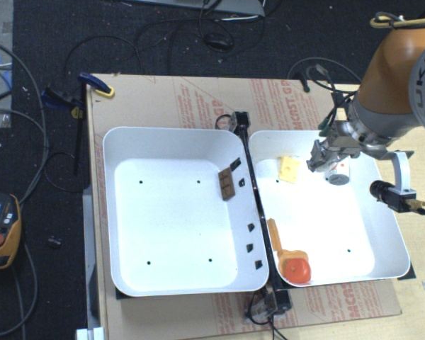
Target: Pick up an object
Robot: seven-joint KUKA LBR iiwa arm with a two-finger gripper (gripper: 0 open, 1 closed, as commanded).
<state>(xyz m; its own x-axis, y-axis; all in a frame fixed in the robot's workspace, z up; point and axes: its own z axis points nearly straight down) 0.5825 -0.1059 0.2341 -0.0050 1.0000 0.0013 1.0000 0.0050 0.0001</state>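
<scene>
Gripper: gripper [329,163] hangs over the upper part of the right bin [382,257], at the end of the grey arm [397,69] with its orange band; whether it is open or closed cannot be told from this slant, and nothing can be seen in its grasp.
Bins: two, shallow, white, smooth plastic with rounded corners, side by side on a tan board [163,94]; left bin [120,190] and right bin share a dark divider.
Yellow block: one [289,169], small, squarish, pale yellow, lying in the right bin near its upper left corner, left of the gripper and apart from it.
Red ball: one [296,269], round, red-orange, in the right bin's lower left corner.
Orange piece: one [275,236], long and flat with a wider end, lying along the divider, its wide end touching the red ball.
Brown bar: one [227,185], small, dark, rectangular, in the left bin near its right wall.
Floor: dark carpet with black cables [163,34].
</scene>
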